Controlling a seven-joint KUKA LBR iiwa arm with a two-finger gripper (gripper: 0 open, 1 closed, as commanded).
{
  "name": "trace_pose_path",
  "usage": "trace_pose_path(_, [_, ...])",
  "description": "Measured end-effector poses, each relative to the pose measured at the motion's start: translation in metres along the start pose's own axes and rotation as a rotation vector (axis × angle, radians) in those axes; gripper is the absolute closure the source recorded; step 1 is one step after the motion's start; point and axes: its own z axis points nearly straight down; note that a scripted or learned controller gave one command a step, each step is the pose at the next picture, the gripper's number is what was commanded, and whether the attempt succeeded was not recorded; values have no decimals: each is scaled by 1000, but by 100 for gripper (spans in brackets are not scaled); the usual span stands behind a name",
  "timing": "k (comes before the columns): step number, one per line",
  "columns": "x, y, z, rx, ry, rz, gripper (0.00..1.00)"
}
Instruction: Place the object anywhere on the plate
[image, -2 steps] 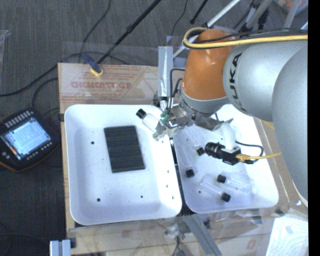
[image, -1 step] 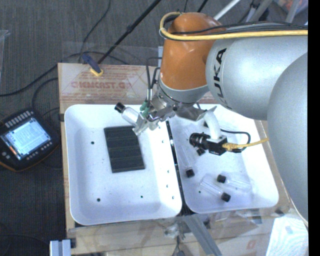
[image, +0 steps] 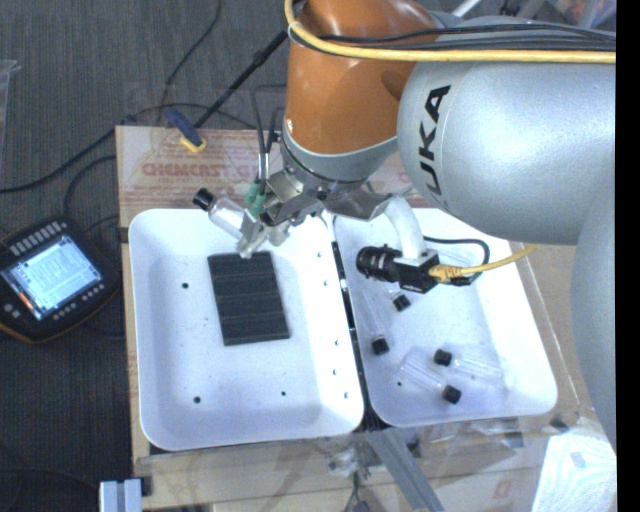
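Grey and orange, the arm leans in from the right, marked "UKA", its gripper low over the far edge of a black ribbed plate in the left bin. Whether it grips anything cannot be told. Small clear black-capped objects lie in the right bin.

bench: wooden top, printed lettering | on it: 2 white bins, left bin, right bin, touching side by side
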Motion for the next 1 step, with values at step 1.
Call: trace_pose_path(1, [42,9,-46,0,-1,-9,100])
